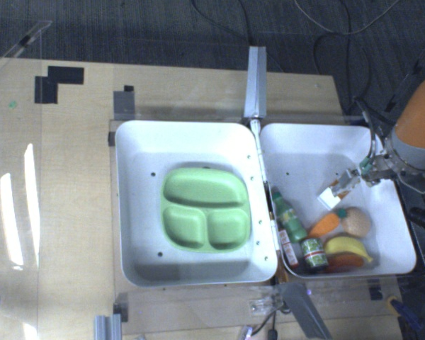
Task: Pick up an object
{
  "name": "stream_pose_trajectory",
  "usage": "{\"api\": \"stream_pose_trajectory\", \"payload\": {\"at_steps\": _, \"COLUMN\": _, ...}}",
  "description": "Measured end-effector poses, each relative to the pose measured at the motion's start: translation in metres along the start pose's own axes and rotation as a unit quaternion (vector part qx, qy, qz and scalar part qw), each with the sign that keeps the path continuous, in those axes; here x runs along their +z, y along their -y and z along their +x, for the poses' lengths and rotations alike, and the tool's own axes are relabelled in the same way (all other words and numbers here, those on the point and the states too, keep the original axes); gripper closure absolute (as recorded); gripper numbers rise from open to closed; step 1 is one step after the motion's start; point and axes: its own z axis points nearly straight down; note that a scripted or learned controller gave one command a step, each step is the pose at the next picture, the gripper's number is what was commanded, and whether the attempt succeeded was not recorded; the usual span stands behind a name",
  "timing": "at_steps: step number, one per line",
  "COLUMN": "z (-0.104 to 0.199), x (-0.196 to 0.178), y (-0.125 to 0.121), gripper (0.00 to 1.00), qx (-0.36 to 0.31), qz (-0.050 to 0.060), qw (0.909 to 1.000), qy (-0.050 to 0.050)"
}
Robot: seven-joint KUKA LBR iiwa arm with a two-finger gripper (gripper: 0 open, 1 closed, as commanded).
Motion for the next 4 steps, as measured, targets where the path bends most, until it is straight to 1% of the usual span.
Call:
{"api": "stream_pose_trajectory", "payload": {"at_steps": 1, "z": -0.009, "x": 0.056, "y": -0.021, "gripper": 0.00, "qx": 0.000, "qz": -0.004, "qw": 1.0000, "qy": 0.002}}
{"api": "stream_pose_trajectory", "payload": {"at_steps": 2, "z": -0.035, "x": 0.058, "y": -0.082, "gripper": 0.00, "qx": -0.030, "qz": -0.002, "qw": 0.9996, "qy": 0.001}}
{"api": "stream_pose_trajectory", "payload": {"at_steps": 3, "z": -0.035, "x": 0.046, "y": -0.085, "gripper": 1.00, "qx": -0.033, "qz": -0.005, "qw": 0.9994, "qy": 0.004}}
{"api": "stream_pose_trajectory", "payload": {"at_steps": 4, "z": 0.035, "x": -0.036, "y": -0.090, "gripper": 1.00, "qx": -0.014, "qz": -0.003, "qw": 0.9999, "qy": 0.001}}
